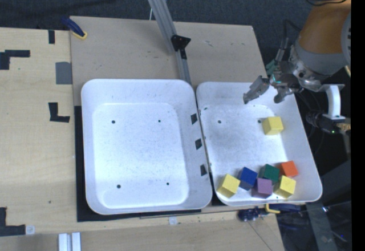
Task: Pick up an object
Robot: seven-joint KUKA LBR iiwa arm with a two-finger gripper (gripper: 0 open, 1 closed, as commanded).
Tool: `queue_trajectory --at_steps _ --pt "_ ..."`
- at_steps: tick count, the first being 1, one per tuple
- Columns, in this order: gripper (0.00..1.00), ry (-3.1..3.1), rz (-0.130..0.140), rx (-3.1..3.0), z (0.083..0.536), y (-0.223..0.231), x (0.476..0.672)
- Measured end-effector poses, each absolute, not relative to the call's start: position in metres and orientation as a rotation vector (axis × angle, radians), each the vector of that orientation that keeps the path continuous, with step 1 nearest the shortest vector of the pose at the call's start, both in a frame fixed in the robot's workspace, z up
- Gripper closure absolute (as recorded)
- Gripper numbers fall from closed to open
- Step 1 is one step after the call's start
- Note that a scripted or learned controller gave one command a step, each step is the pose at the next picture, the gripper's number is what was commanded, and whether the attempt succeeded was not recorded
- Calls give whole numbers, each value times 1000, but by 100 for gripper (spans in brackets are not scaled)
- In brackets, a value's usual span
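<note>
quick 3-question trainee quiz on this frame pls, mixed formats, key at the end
1. True or false: the lone yellow cube lies apart from the cluster of cubes at the right bin's near edge.
2. Multiple choice: which cube sits between the blue cube and the near-right yellow cube? A) orange B) purple C) red
3. Fill in: the gripper hangs over the ____ bin, near its far rim, with nothing between the jaws.

Key
1. True.
2. B, the purple cube, in front of the green cube.
3. Right.
</note>
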State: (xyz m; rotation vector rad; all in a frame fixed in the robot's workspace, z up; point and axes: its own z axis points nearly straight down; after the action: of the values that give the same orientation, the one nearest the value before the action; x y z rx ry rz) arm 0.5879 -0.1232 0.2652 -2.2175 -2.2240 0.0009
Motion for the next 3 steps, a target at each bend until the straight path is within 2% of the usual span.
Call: queue_trajectory --at_steps 1,2,3 --pt "0 -2224 1 -2218 265 -123 588" --pt "0 -2220 7 -2218 221 -123 583" --pt "0 -2220 8 -2216 164 -121 591"
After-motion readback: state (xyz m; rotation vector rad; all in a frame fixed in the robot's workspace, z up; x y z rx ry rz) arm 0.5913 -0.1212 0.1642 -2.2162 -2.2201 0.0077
